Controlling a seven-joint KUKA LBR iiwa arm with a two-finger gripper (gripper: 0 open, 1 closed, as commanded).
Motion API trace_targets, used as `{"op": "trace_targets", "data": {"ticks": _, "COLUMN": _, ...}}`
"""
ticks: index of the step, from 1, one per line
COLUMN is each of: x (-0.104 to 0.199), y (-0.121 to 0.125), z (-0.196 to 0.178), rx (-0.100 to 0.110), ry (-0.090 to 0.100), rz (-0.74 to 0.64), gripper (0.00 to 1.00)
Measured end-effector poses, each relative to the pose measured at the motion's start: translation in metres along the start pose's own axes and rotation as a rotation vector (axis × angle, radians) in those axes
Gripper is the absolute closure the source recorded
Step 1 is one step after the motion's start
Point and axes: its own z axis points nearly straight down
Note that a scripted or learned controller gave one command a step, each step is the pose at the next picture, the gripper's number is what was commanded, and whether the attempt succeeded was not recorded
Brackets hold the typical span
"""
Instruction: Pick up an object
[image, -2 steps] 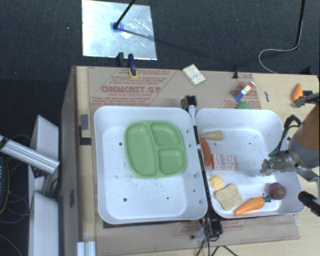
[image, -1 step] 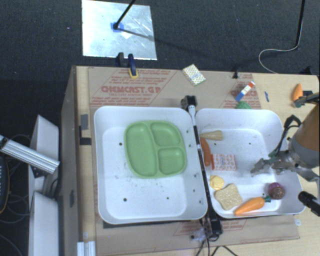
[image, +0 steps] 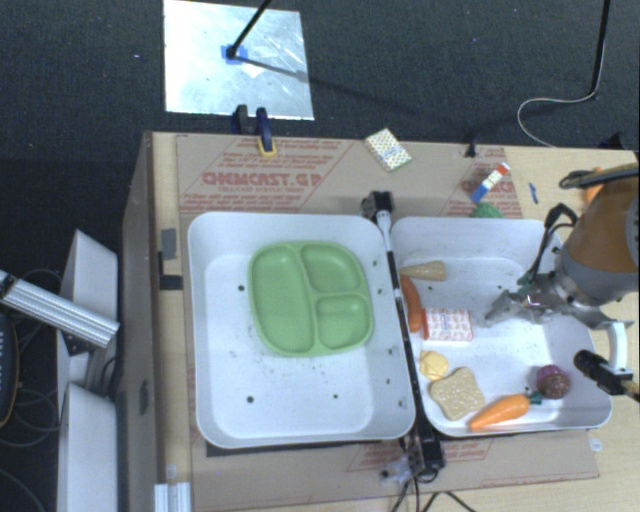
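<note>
Pincer (image: 500, 308) over right bin (image: 500, 240), near pink-and-white block (image: 447, 324); grip state indiscernible.

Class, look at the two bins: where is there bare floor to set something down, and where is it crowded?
Bare: left bin floor around the green tray, and right bin floor between cracker box and gripper. Crowded: near the toast and carrot.

Dark speckled carpet (image: 420, 60) covers the floor around the bench (image: 300, 165), whose brown top carries red printed lettering. A shiny metal sheet (image: 238, 60) lies on the carpet beyond it. A black cable (image: 590, 85) loops at upper right.
</note>
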Motion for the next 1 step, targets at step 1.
{"op": "trace_targets", "data": {"ticks": 1, "x": -0.0005, "y": 0.0009, "z": -0.011, "rx": -0.003, "ry": -0.001, "rz": -0.001, "gripper": 1.0}}
